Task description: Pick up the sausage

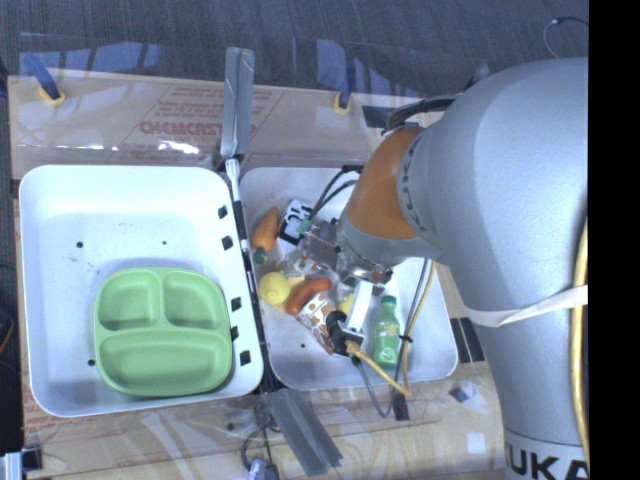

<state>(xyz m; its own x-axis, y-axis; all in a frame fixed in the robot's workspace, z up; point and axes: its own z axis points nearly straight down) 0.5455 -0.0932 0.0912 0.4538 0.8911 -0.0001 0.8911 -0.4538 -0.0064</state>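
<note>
White letters "UKA" stand on the arm's base (545, 458); the bench's red print (180, 126) is unreadable.

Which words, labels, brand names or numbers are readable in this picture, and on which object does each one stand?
"UKA": large white letters on the grey robot arm base, cut off at the picture's bottom edge.
Red print on the clear plastic sheet behind the left white bin: blurred, unreadable.
Labels on the small green bottle and the black-and-white packet: too small to read.

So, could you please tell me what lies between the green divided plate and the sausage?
In the camera view, the bins' adjoining walls and a yellow lemon lie between the green divided plate and the sausage.
</note>
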